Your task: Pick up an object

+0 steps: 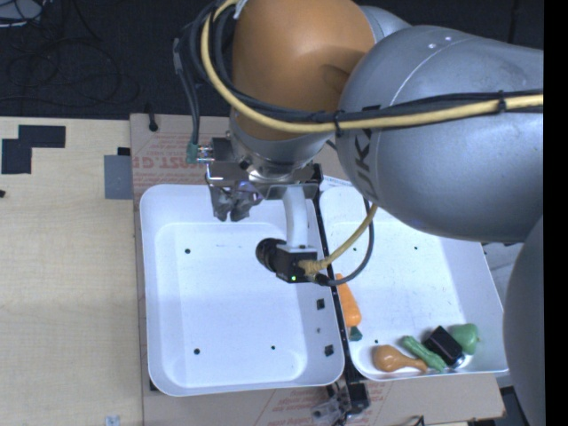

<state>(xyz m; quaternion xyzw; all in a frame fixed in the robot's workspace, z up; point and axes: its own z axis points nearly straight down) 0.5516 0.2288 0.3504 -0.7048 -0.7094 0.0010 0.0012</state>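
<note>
The big grey arm point(444, 131) with its smooth orange band fills the upper right of the frame. Its metal gripper point(232, 204) hangs over the upper edge of the left bin point(177, 327); I cannot tell its state. Low in the right bin point(479, 273), at the frame's lower right, lie a carrot point(351, 307), a tan pear-shaped toy point(393, 358), green pieces point(461, 335) and a black block point(442, 344).
</note>
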